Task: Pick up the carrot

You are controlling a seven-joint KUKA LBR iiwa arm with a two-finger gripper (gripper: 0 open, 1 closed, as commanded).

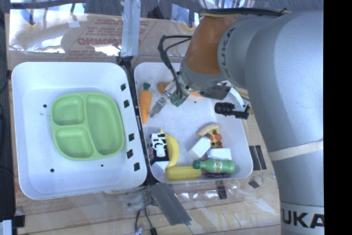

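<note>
The carrot (144, 105), orange with a small green top, lies along the left wall of the right bin (240, 135), pointing toward the bench's front. My gripper (158, 107) hangs low over the bin just right of the carrot, a little apart from it and angled down-left. Nothing shows in its grasp. The grey arm with its orange band reaches in from the right and covers the bin's far right part.
A small orange piece (163, 86) lies behind the gripper. Toward the front of the right bin are a banana (174, 150), a black-and-white box (159, 146), a pizza slice (209, 130), a white block (199, 146) and a green bottle (215, 166). The left bin (33, 80) holds a green divided plate (88, 125).
</note>
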